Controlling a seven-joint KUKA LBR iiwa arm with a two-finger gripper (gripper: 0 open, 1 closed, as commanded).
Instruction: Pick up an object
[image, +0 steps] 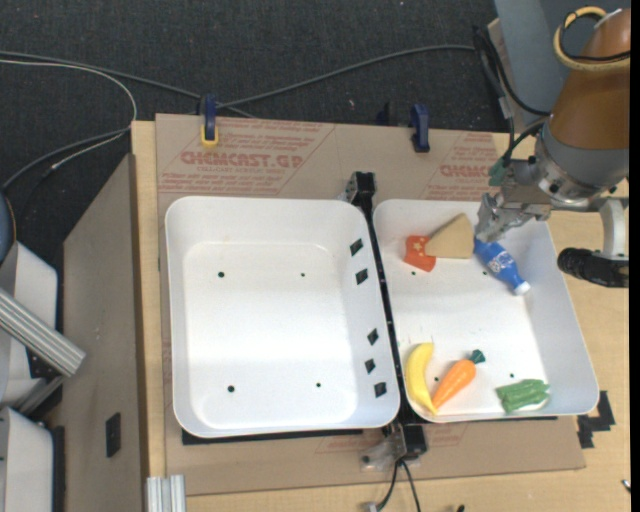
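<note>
Poised over blue bottle (501, 266) in right bin (560, 330); gripper (493, 225) fingers' state impossible to tell; nothing lifted yet, grasp remaining.

A bench topped with brown cardboard (300, 150) fills mid-frame; two white bins, left (180, 300) and right (560, 330), lie side by side on it.
</note>
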